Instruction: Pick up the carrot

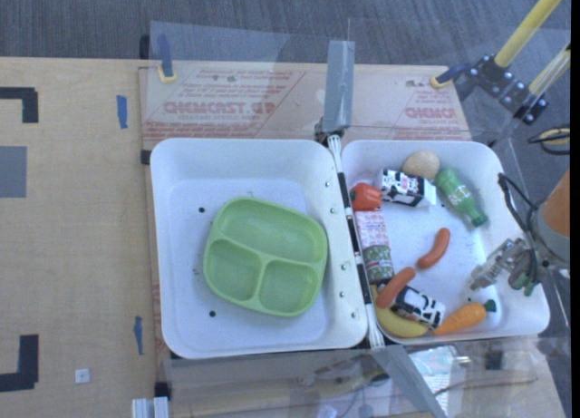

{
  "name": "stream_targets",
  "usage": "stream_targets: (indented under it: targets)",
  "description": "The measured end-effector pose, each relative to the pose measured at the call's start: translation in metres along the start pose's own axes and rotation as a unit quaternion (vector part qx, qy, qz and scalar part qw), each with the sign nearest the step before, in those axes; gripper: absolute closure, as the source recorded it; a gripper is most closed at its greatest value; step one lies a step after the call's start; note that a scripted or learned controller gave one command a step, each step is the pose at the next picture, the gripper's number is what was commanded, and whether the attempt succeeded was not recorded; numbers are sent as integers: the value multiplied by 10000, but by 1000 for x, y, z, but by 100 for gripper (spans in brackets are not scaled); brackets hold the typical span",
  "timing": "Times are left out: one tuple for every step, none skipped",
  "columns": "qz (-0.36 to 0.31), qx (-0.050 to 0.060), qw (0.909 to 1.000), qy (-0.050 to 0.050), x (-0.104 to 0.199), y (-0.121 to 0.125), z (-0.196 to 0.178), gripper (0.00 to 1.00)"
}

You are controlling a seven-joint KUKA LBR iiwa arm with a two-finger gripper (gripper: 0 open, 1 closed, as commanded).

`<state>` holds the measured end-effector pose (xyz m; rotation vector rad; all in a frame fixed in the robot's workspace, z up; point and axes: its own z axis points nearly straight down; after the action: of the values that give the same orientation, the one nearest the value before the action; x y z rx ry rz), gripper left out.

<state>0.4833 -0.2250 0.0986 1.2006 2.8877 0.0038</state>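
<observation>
The orange carrot lies at the front right of the right bin, its tip pointing left toward a black-and-white carton. My gripper hangs over the bin's right side, just above and to the right of the carrot, not touching it. Nothing shows between its metal fingers.
The right bin also holds a green bottle, a potato, a second carton, two sausages, a banana, a red pepper and a long wrapped packet. A green divided plate sits in the left bin.
</observation>
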Motion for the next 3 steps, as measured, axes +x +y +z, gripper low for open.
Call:
stream_targets:
  targets:
    - [18, -18, 10000, -26, -2, 0, -10, 100]
    - [-202, 22, 9998, 28, 2, 0, 11, 100]
    - [-200, 21, 9998, 30, 2, 0, 12, 0]
